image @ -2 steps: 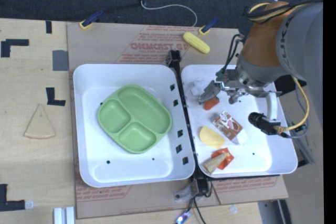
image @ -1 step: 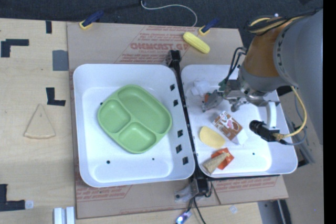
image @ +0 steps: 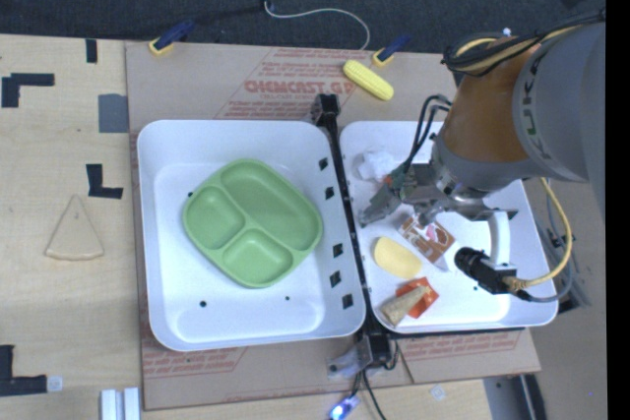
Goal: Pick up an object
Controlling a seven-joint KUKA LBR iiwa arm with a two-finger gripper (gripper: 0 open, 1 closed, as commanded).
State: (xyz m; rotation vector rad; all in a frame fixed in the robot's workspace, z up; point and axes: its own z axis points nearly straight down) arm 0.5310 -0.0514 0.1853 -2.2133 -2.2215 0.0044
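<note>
My gripper (image: 386, 200) hangs over the left part of the right bin (image: 512, 310), open with nothing between its fingers. Just beyond it lies a crumpled white object (image: 374, 162). A yellow rounded object (image: 396, 257) lies below the gripper, toward the front. Beside that, under the wrist, is a red-and-white packet (image: 426, 239). An orange and tan packet (image: 409, 301) rests near the bin's front edge.
The left bin (image: 167, 310) holds a green divided plate (image: 252, 222). A yellow object (image: 368, 81) lies on the cardboard behind the bins, outside them. A black divider (image: 340, 202) runs between the two bins. The arm's bulk covers the right bin's back right.
</note>
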